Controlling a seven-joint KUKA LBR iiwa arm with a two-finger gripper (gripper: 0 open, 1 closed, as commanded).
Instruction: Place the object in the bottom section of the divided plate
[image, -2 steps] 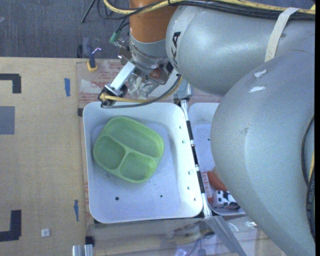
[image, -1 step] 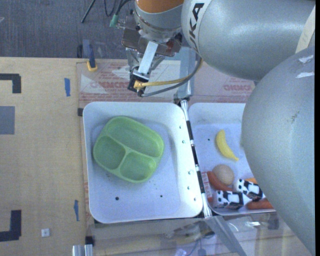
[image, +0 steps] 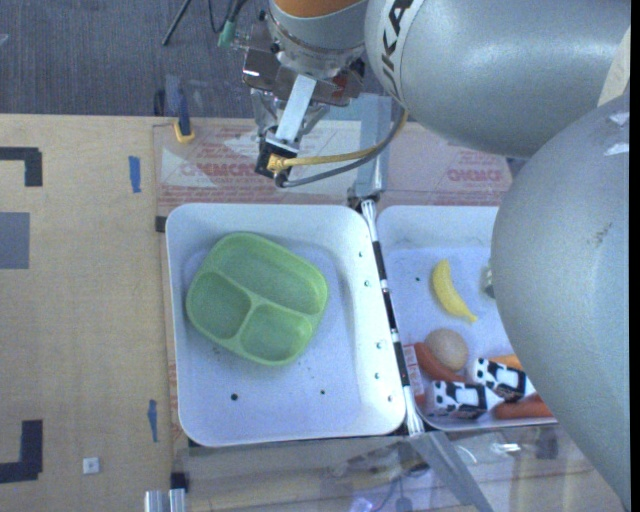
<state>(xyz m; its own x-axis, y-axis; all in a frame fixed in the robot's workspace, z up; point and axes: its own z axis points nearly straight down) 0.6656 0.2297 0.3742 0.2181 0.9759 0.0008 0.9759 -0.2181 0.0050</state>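
Camera view from above: my gripper (image: 300, 70) hangs at the top centre of the frame, over the brown cardboard (image: 210, 165) past the far edge of the bins. From this angle I honestly can't tell if it's open or closed, or if anything's in it. The green divided plate (image: 257, 297) sits in the left bin (image: 270, 415), a bit up and left of that bin's middle, with its big section toward the top of the frame and two smaller ones below. All the loose stuff is over in the right bin (image: 410, 250): a yellow banana (image: 451, 291) near its middle, and lower down a beige round thing (image: 447, 349) touching an orange carrot-looking piece (image: 427, 360), with a black-and-white spotted toy (image: 478, 390) just below them.
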